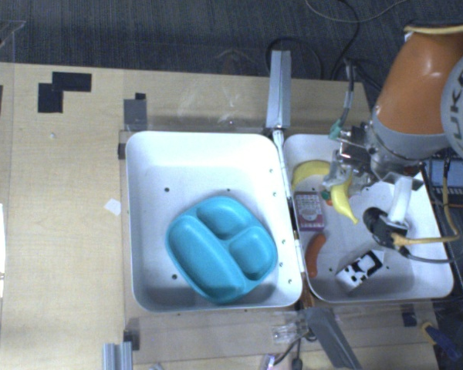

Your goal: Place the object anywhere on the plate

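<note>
While some lettering shows on the arm's grey shell beside the orange band, it is cut off by the frame edge and cannot be read, and the small purple-and-white packet (309,210) carries print too small to make out. 2 shallow white bins sit side by side on the wooden bench: the left bin (150,160) and the right bin (432,276), their inner walls touching along a shared divide.

Taking the blue plastic plate (221,247) with 3 compartments as the landmark: it lies alone in the left bin, toward that bin's near-right corner, with open white floor behind it and to its left. Right of the plate, across the divide, the right bin holds 5 things: 1 yellow rounded object (310,172) at the far-left corner, the packet just nearer, 1 reddish-brown sausage-shaped object (314,253) along the left wall, 1 black-and-white block (360,269) near the front, and 1 yellow banana (341,201).

The gripper (344,185) hangs over the right bin, well right of the plate, its fingers closed around the banana's upper end; the banana hangs tilted, tip pointing down toward the bin floor.
</note>
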Tool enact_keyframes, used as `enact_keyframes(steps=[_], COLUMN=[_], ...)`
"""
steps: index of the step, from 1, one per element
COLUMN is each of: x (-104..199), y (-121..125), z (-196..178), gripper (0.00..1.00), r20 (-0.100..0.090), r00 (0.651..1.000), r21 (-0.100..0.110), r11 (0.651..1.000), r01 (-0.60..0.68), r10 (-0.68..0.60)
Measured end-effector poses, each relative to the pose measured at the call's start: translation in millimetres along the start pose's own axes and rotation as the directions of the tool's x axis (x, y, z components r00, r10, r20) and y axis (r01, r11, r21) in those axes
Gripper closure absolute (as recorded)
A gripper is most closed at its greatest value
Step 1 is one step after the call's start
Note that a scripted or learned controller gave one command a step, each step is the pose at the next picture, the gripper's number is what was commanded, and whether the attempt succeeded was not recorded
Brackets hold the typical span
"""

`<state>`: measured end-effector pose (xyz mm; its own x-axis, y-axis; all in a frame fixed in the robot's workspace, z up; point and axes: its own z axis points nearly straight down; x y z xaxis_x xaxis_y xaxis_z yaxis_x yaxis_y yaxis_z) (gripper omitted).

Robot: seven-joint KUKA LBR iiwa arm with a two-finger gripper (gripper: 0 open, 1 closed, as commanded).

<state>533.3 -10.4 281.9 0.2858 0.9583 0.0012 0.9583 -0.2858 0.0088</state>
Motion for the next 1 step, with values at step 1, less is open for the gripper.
enact_keyframes(steps=[1], x=[-19.0], y=[-10.4], z=[-54.5], gripper=[1.0], r20=[0.0], r00=[0.994], r21=[0.003], r11=[0.994], r01=[-0.106], r10=[0.106])
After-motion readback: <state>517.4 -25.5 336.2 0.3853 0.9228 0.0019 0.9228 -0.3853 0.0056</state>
